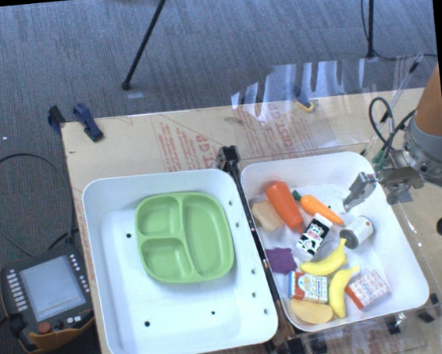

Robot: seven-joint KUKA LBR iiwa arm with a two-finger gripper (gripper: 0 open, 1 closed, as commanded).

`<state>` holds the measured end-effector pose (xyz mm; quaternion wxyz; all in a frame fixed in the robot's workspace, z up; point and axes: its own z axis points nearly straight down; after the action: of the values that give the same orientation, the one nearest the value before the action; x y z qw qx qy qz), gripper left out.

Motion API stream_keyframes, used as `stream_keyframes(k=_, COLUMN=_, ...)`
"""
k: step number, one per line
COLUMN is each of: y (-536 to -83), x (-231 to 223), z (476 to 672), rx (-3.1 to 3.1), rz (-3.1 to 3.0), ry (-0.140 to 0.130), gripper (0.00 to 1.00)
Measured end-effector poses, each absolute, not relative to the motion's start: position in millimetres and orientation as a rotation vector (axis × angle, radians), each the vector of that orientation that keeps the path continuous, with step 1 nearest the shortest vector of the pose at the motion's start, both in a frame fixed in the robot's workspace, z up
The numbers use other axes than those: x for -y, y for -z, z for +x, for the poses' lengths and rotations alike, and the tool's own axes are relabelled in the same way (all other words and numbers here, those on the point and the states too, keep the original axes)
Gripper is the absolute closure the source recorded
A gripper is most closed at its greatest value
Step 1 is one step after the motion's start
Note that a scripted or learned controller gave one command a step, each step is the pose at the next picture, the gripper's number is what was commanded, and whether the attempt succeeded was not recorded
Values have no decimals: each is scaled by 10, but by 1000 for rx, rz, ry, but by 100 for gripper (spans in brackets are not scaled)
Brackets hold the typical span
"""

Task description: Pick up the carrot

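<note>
The counter (162, 135) is seen bearing two white bins. In the left bin (116, 301) a green divided plate (185, 236) is set. The right bin (403, 263) is crowded with toy food. The end effector (361, 189) is held above that bin's upper right; whether it is released or clenched cannot be told. The carrot (321, 210) lies untouched just left of it, beside a larger orange piece (284, 206). The pick is judged not yet made: descent, grasp and lift are left.
</note>
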<state>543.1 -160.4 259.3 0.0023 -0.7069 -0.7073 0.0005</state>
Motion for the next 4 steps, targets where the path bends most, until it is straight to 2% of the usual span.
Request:
stream_keyframes(k=1, y=-1536, x=1433, z=5695, rx=2232, rz=-2189, ry=-11, gripper=0)
stream_keyframes(k=2, y=-861, x=1456, z=6022, rx=1793, rz=-2576, ry=-5, gripper=0)
stream_keyframes(k=3, y=-953, x=1458, z=6020, rx=1790, rz=-2573, ry=-6, gripper=100)
stream_keyframes(k=4, y=-951, x=1459, z=6019, rx=1791, rz=-2573, ry=-7, gripper=0)
